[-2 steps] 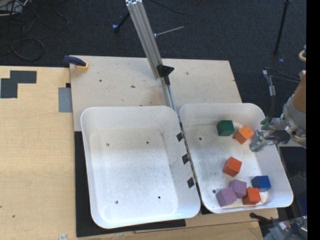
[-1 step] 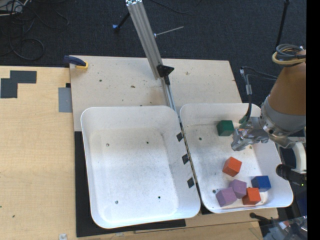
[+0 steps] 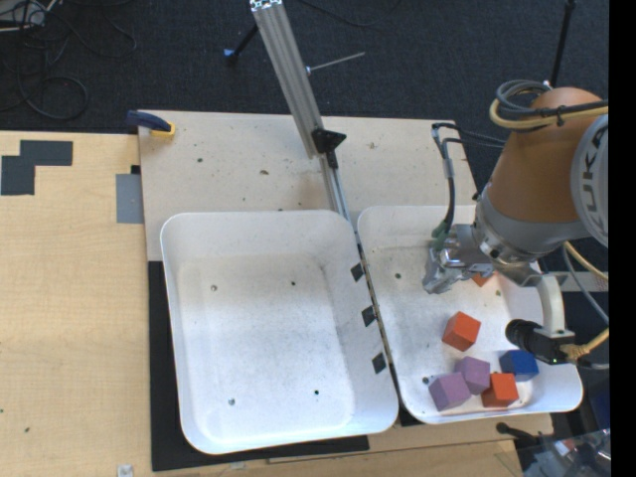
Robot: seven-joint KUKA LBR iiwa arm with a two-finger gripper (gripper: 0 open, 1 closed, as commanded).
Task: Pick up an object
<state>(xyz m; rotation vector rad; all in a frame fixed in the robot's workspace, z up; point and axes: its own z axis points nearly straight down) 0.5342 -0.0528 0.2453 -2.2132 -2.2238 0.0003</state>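
A grey arm with an orange band (image 3: 545, 167) reaches over the right bin (image 3: 407, 237). Its gripper (image 3: 444, 266) hangs low there; whether it grips anything cannot be told. An orange block (image 3: 460, 331), two purple blocks (image 3: 460, 383), another orange block (image 3: 501, 390) and a blue block (image 3: 518, 364) cluster at the bin's near right.

I reach in from the right side of the frame and my gripper (image 3: 442, 266) is low over the right bin (image 3: 397, 229), in its upper part. A small orange piece (image 3: 484, 279) shows just beside my wrist. Toward the lower right, an orange cube (image 3: 461, 331) lies apart from a cluster: two purple blocks (image 3: 449, 390) (image 3: 476, 373), one orange block (image 3: 501, 390) and a blue block (image 3: 519, 364). The left bin (image 3: 189, 237) fills the lower middle
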